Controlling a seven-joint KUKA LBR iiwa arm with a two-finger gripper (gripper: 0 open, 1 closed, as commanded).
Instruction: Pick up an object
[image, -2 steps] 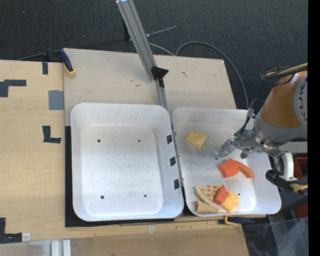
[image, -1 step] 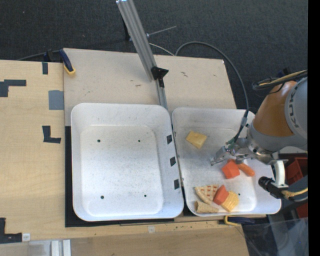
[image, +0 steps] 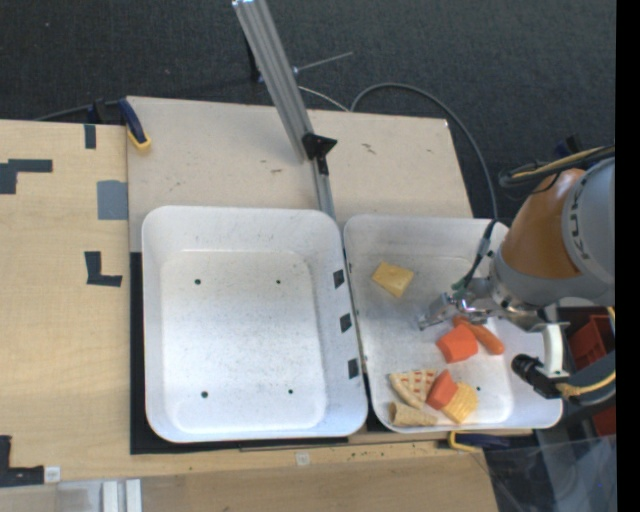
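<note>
So the orange block (image: 459, 345) you'd probably care about sits in the right bin (image: 420, 232), roughly mid-bin toward its right side, with a longer orange piece (image: 487, 338) touching it on the right. Your hand (image: 447, 308) is just above-left of that block, right down near it, but it's small and glary there, so honestly can't tell if it's open, closed or touching anything. Nothing visibly sits between its tips. Farther up-left in the same bin there's a yellow cheese-like wedge (image: 393, 279) on its own. Down at the near edge you've got a cluster: a waffle-patterned piece (image: 411, 385), another orange chunk (image: 441, 391) and a yellow bit (image: 461, 403), all touching. The left bin (image: 240, 222) sits beside it on the counter (image: 230, 150).
</note>
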